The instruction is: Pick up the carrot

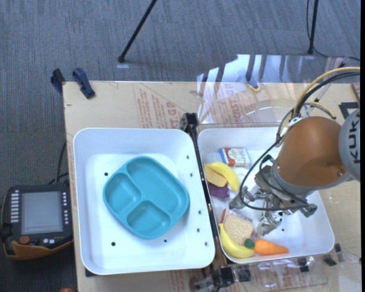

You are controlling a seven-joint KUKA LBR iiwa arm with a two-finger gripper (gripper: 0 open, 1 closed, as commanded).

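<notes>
Gripper (265,215) low inside the right bin (326,238), pointing down. Too much metal and shadow there to tell if open or shut. Nothing seen held in it. Just above the carrot (271,247), a little gap in between, not touching.

Carrot lying flat at the front of the right bin, near the front wall. Orange, with a small green end pointing left. Green end right beside a banana (231,242). Banana curved along the front left corner of the same bin. Tan slice of bread (238,227) just above that banana, left of the gripper.

Further back in the same bin, a second yellow piece of fruit (222,174) by the left wall. A purple thing (219,191) tucked under it, touching. Behind those, a small box (237,157) with red, white and blue on it, near the back wall.

Above the gripper, a big round orange band (310,154) on the grey arm (353,145), coming in from the right. Yellow and black cables (319,87) looping up behind the arm.

Left bin (80,163) touching the right bin side by side. Inside, a blue plate (146,196) with three parts, sitting in the middle, well apart from the carrot.

Both bins on a brown bench (134,99). Two blue clamps (80,83) at the back left corner. A hand-held screen (39,216) on the floor to the left. Thin black stand legs (140,23) on the grey carpet behind.
</notes>
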